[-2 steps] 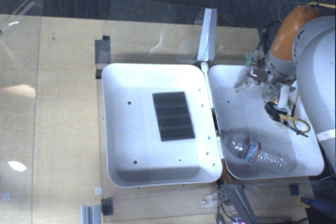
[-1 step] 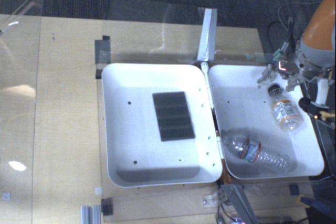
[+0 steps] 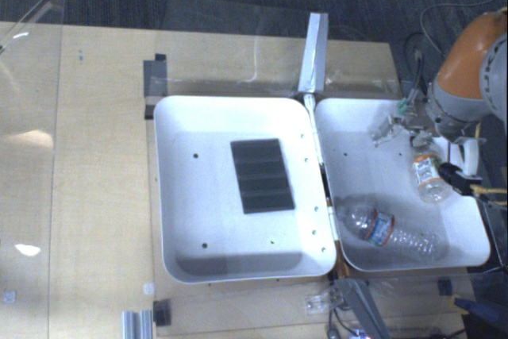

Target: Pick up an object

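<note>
1. Nearest the camera, a clear plastic bottle (image 3: 386,229) lies on its side in the right bin (image 3: 349,139).
2. A smaller bottle (image 3: 429,177) lies farther back, just beside my pincer (image 3: 421,131).
3. I cannot tell how my pincer stands.
4. The left bin (image 3: 182,171) holds a dark ridged block (image 3: 261,175).
5. Risk: round, slick bottles may roll or squirt away under an off-centre squeeze.

Even overhead light, soft shadow inside left bin (image 3: 182,270); glare on bench (image 3: 32,140); slightly soft focus
</note>
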You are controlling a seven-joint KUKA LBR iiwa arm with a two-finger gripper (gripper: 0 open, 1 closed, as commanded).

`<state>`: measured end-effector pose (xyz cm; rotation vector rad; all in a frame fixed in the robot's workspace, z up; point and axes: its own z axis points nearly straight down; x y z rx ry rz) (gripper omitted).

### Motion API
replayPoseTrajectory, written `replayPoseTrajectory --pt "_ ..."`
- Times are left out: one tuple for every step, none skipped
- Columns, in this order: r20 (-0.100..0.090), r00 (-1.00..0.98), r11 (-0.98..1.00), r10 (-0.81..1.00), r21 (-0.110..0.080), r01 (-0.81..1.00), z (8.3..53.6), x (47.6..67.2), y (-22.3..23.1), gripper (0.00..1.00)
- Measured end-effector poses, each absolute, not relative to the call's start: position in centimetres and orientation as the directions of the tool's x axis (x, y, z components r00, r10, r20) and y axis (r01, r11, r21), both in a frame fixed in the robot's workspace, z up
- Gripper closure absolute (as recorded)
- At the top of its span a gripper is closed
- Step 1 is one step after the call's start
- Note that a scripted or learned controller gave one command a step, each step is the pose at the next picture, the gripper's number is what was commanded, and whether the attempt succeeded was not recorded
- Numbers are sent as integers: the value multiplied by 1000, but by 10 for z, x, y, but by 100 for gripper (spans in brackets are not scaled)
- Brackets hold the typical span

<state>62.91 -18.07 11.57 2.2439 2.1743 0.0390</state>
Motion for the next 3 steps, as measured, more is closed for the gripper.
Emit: replayPoseTrajectory --pt "9 -105 105 994 22 994 107 638 -188 0" --pt "9 -218 218 976 18 976 92 638 -189 0" --pt "10 -267 267 964 12 964 89 640 -190 0"
